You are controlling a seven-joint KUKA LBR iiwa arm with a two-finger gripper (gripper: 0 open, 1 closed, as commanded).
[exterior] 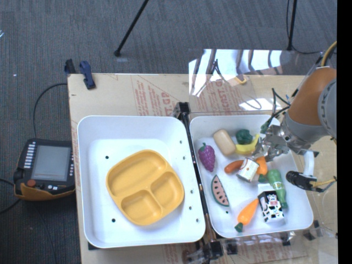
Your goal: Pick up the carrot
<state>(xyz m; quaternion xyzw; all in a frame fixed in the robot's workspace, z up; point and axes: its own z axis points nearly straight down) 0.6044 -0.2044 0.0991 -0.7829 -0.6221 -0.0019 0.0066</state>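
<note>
Down in the right bin [306, 218], the carrot [247, 213] lies at a slant near the front edge, between the watermelon slice [219, 190] and the little cow-print carton [271, 207]. The gripper [263, 157] hovers well apart from it, farther back over the cluttered toys, and whether its fingers are spread or closed can't be told. The yellow divided plate [144, 187] sits in the left bin [96, 131].

Dark grey carpet [165, 26], tripod legs [135, 21], a cardboard-topped bench [137, 92], handheld pendant [47, 166] at left.
</note>
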